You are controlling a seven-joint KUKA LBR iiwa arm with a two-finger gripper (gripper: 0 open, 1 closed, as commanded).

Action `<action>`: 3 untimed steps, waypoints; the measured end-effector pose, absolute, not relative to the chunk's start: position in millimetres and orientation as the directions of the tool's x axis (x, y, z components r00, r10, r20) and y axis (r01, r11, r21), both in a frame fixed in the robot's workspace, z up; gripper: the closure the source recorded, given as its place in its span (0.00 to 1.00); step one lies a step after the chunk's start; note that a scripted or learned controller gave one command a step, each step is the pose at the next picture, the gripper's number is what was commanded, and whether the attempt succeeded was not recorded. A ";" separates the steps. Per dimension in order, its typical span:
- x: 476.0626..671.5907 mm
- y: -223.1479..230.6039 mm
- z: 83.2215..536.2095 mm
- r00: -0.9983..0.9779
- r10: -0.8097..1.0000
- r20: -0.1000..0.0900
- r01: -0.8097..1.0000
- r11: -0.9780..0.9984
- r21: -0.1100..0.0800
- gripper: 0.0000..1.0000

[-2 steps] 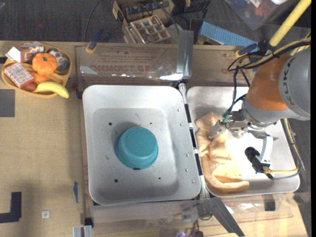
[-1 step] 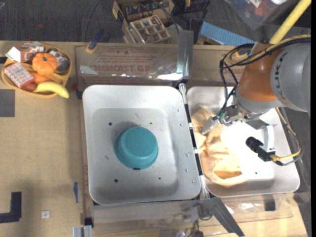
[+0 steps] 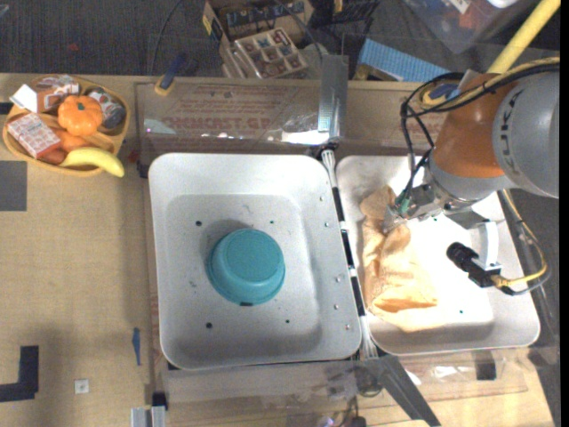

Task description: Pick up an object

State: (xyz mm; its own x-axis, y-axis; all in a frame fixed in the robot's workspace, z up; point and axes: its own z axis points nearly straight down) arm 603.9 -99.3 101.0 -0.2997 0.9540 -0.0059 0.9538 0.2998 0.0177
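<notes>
Tan crumpled cloth in right bin under end effector, finger state unclear

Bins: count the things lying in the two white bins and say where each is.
2. A teal bowl sits upside down in the left bin; a tan cloth lies crumpled in the right bin, under the tool. The cloth could hide something.

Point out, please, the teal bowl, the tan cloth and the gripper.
teal bowl (image 3: 247, 266), camera view, centre of its upturned base.
tan cloth (image 3: 396, 278), camera view, middle of its folds.
gripper (image 3: 404, 207), camera view, fingertips at the cloth.
</notes>
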 end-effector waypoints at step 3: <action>639.9 -101.3 101.1 -0.358 0.934 -0.006 0.934 0.358 0.015 1.00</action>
State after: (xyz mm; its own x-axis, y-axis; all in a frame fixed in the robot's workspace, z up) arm 639.9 -101.3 101.1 -0.3579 0.9337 -0.0061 0.9336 0.3580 0.0149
